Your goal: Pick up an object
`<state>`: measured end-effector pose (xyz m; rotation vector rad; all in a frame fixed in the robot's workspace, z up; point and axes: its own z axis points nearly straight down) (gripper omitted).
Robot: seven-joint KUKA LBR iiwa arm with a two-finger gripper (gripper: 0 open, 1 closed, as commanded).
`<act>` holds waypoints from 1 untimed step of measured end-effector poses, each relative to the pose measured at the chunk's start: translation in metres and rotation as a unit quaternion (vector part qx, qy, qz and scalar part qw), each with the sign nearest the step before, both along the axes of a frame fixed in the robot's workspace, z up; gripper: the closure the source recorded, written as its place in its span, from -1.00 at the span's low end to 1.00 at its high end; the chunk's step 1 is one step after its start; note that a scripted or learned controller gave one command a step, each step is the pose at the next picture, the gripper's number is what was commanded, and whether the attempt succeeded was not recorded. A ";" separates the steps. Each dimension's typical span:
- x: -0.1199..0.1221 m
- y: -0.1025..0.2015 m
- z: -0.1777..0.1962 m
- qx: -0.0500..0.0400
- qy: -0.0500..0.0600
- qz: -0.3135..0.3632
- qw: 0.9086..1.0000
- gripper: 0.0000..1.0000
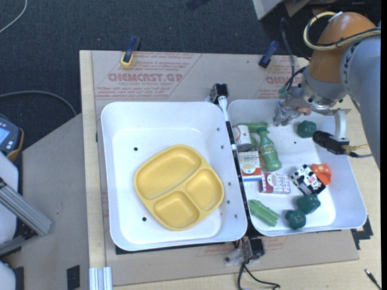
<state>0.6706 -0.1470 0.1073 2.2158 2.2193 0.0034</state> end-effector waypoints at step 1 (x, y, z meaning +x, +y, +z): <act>0.004 -0.008 0.048 0.000 -0.001 -0.001 1.000 1.00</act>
